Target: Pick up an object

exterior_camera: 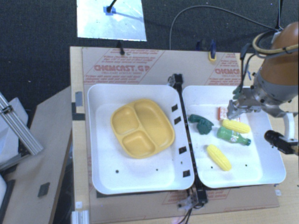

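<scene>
Objects for the pick lie all in the right bin (261,174). You see there a yellow corn piece (218,157) toward the front, a green bottle (233,136) on its side in the middle, a second yellow corn piece (236,126) just behind the bottle, and a dark green toy (201,123) near the divider btw. the two bins. A small red-and-white thing (221,112) sits at the back, partly covered by the gripper, so you cannot make out what it is.

The gripper (233,110) hangs low over the back of the right bin, just above the second corn piece. Its tips are small and blurred here; I cannot tell if they are apart or together, and nothing is visible btw. them. The arm (280,69) is cut off at the right edge.

The left bin (100,171) holds a yellow divided plate (142,127) w/ three compartments, all bare.
</scene>
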`<state>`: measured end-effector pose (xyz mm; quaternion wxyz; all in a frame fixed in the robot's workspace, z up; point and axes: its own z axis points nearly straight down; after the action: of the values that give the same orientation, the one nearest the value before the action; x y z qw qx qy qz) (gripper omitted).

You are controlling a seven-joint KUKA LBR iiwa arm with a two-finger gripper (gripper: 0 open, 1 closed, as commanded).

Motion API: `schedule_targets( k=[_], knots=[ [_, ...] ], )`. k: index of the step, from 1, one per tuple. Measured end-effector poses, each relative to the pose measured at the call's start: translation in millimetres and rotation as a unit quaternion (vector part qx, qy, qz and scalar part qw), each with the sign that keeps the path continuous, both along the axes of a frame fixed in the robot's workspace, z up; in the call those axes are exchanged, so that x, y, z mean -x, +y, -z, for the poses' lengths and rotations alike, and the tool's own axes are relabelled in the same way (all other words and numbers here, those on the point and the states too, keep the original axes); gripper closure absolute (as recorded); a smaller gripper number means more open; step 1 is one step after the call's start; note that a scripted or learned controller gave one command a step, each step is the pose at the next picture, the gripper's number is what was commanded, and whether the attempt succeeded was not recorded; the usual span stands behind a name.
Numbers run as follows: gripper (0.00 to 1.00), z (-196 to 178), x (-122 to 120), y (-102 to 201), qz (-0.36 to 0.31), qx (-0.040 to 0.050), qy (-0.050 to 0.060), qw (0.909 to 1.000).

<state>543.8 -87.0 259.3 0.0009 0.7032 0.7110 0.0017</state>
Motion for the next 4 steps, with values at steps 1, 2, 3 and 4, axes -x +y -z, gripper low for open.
schedule_targets(
  k=[1,2,3,4],
  knots=[
    [1.00,3.7,-26.7,57.5,0.000,0.0001,0.000,1.0000],
    [1.00,21.2,-39.9,106.7,0.000,-0.0002,0.001,1.0000],
    [1.00,24.2,-55.0,148.6,0.001,-0.0002,0.000,1.0000],
    [1.00,34.2,-71.6,190.3,0.001,0.0000,0.000,1.0000]
  ],
)
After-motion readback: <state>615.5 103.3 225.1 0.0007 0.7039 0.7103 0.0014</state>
